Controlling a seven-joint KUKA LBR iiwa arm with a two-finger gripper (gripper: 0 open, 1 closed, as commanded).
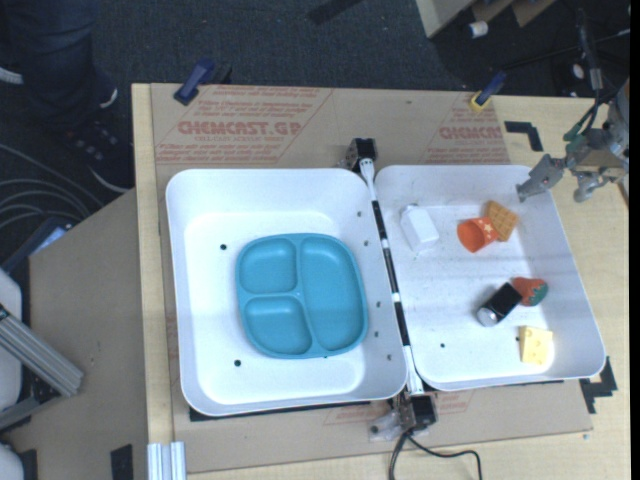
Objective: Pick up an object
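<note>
Hovering past the right bin's (560, 363) far right corner, my gripper (565, 173) is partly cut off by the frame edge; its fingers look spread, holding nothing. The orange object (478, 233) lies inside that bin, near and left of my gripper.

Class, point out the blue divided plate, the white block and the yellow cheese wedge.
blue divided plate (300, 295), camera view, its centre ridge.
white block (420, 227), camera view, top face.
yellow cheese wedge (535, 346), camera view, its middle.

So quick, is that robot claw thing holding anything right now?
Gripper: open, holding nothing, at the far right corner of the right bin.
</note>
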